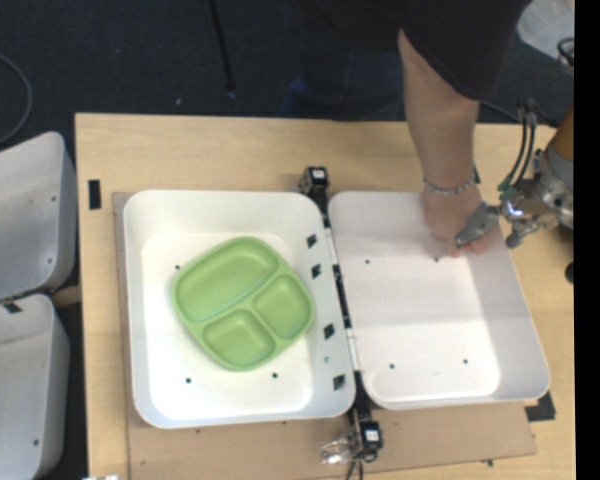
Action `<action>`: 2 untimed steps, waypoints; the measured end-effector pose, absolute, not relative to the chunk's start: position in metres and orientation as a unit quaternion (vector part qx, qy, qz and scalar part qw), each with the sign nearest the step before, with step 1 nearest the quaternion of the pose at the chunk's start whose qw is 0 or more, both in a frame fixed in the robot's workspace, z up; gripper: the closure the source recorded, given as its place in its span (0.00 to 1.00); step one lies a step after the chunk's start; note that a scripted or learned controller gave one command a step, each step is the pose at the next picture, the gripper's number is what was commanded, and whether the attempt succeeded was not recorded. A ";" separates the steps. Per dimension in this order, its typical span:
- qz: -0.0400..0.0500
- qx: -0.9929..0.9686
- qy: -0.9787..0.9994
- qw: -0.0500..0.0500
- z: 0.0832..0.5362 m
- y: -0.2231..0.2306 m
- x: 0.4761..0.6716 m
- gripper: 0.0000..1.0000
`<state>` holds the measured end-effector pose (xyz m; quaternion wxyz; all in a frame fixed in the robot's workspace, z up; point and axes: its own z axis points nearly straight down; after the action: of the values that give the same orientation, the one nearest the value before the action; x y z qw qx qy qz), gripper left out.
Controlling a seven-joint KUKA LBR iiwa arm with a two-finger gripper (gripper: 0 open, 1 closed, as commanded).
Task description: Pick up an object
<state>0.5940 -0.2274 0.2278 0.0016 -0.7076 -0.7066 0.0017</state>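
the person's arm (442,118) is cut off at the top edge. their hand (450,223) hides part of the right bin (430,348).

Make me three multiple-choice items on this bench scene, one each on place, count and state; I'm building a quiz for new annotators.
1. The light green plastic divided plate lies in:
A. the left white bin
B. the right white bin
C. neither

2. The plate's compartments number:
A. two
B. three
C. five

3. The plate is:
A. flat, open side up
B. upside down
C. on edge

Answers: 1 A, it sits within the left bin's walls. 2 B, one long and two smaller wells show. 3 A, its wells face the camera.
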 end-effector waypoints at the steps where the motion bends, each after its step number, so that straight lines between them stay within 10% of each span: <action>1: 0.001 -0.709 -0.705 0.000 0.186 -0.227 0.592 0.00; 2: 0.001 -0.709 -0.705 0.001 0.133 -0.222 0.583 0.00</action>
<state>0.5828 -0.2221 0.1328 0.0007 -0.7088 -0.7054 0.0012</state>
